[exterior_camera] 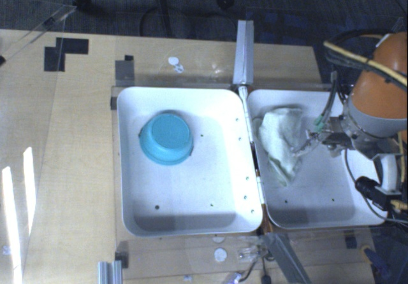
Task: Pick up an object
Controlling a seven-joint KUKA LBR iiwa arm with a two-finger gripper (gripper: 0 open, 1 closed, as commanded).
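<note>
In the left white shallow bin (pixel 127 168) a turquoise round plastic bowl (pixel 166 138) sits mouth-down, in the upper-left part of the bin and apart from its walls. It looks stiff, light and smooth. Its domed back gives the fingers little to close on, so the rim edge would be the likelier place to take hold, and a slip seems possible.

In the right white shallow bin (pixel 319 206) a crumpled pale, partly see-through wrapper or cloth (pixel 280 139) lies against the left wall. It appears soft and very light; it should give under a pinch, and a raised fold near its right edge looks the easiest place to grip.

The two-finger gripper (pixel 312 136) is at that right edge, touching or just beside it. Whether it is spread or clenched cannot be told, nor whether anything is held. The grey arm with its orange band (pixel 382 88) reaches in low over the right bin, wrist turned leftward toward the wrapper.
</note>
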